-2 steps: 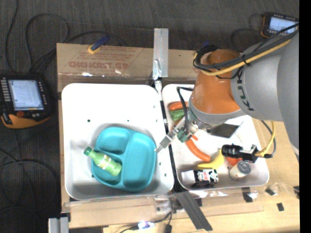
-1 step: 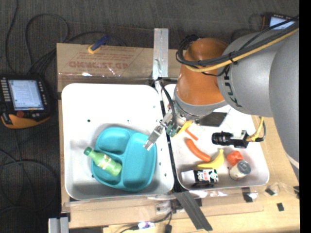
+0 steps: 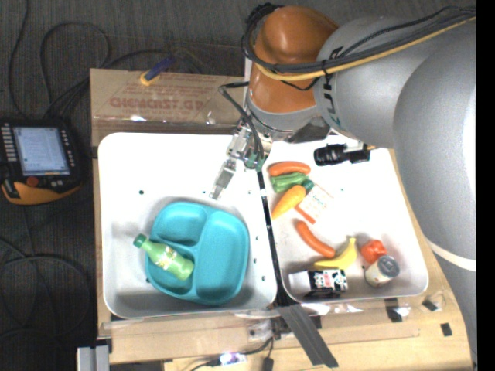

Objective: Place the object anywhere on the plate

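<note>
Nearest of all, the grey arm is seen over the bins' back edge, its claw hung above the left bin near its back right corner. Whether the claw is spread or pressed together cannot be told. Toward that bin's front edge, the green bottle is laid on the left side of the blue plate, well apart from the claw.

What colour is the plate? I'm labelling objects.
Teal plate, clearest in the camera view.

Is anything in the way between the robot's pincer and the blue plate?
Nothing visible is. The pincer hangs over bare white floor of the left bin, just up and right of the blue plate. A green bottle already lies on the plate's left part.
</note>
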Controlling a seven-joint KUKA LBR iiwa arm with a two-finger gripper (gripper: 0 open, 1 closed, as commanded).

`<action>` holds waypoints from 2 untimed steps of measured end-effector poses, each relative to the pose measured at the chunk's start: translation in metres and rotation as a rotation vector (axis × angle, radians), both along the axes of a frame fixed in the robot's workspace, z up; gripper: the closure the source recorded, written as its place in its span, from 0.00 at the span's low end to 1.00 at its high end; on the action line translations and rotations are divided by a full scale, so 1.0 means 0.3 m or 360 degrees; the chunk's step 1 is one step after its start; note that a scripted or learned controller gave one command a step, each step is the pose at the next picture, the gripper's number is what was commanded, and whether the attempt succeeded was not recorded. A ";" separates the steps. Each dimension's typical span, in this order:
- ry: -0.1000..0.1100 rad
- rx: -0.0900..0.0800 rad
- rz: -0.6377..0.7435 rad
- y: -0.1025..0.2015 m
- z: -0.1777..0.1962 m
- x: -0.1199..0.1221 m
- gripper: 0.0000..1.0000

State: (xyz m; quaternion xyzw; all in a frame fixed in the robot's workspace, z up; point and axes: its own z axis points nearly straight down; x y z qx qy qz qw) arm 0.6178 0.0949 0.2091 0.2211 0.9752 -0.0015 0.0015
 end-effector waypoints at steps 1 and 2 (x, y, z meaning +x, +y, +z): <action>-0.0004 0.0004 0.0272 0.217 -0.385 -0.011 0.00; -0.0001 0.0002 0.0209 -0.119 -0.081 0.075 0.00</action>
